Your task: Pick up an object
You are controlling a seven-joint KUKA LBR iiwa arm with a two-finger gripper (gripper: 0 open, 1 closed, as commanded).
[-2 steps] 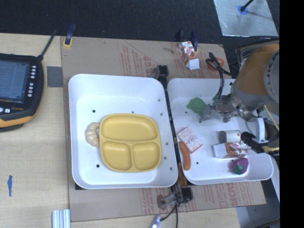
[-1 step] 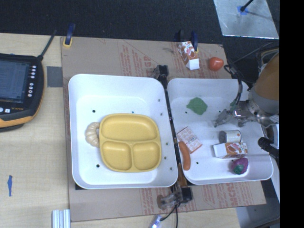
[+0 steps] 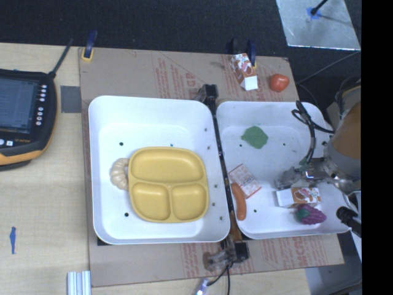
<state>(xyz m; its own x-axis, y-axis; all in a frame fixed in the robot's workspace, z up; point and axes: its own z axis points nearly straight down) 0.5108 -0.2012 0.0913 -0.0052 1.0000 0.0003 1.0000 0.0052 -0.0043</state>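
Observation:
The right bin (image 3: 270, 226) holds several items: a green leafy piece (image 3: 255, 137), a small printed packet (image 3: 244, 179), an orange sausage (image 3: 239, 200), a white box with a red label (image 3: 299, 196) and a purple grape bunch (image 3: 310, 214). My gripper (image 3: 296, 177) is low over the right side of this bin, just above the white box and right of the packet. Nothing is visibly held in it. The left bin (image 3: 104, 121) carries a yellow divided plate (image 3: 167, 184) with a beige ridged item (image 3: 119, 173) against its left edge.
Behind the right bin, on the cardboard, stand a small carton (image 3: 244, 71) and a red tomato (image 3: 279, 82). A teach pendant (image 3: 21, 115) lies at the far left. The arm's body (image 3: 347, 140) and cables overhang the right bin's right wall.

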